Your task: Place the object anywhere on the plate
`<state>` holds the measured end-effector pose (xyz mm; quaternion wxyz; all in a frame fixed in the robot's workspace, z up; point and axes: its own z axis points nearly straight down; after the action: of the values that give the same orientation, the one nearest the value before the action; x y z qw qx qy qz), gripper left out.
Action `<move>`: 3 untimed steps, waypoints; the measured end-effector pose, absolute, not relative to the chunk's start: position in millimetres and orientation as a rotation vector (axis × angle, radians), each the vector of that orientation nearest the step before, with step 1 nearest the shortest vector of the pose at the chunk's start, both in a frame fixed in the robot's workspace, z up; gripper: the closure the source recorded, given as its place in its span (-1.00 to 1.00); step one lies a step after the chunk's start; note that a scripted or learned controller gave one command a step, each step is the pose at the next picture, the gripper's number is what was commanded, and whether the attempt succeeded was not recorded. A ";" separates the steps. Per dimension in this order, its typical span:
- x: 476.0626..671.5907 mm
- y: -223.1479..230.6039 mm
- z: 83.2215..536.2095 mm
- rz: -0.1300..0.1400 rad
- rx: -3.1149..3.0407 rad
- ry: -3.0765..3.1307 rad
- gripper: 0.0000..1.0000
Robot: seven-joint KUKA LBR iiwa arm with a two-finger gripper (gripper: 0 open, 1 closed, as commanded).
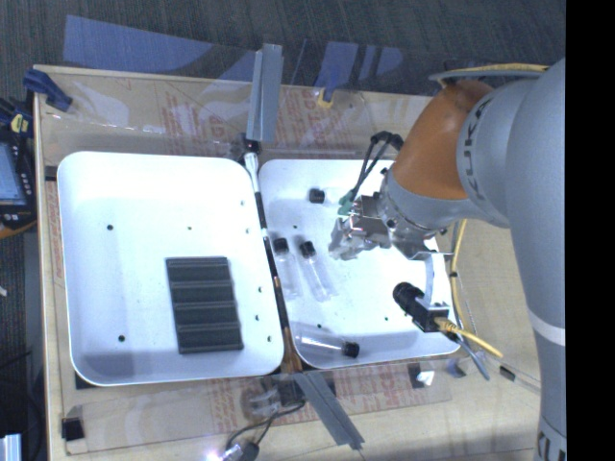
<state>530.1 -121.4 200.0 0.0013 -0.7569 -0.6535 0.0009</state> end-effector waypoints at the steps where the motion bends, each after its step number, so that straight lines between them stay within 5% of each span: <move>1: 594.3 -36.7 208.3 0.001 -2.164 -2.275 1.00; 2: 656.1 43.1 206.7 0.004 -2.289 -2.148 1.00; 3: 653.5 116.1 101.7 0.009 -2.396 -2.023 1.00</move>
<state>653.5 116.1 101.7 0.0027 -0.7640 -0.6452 0.0028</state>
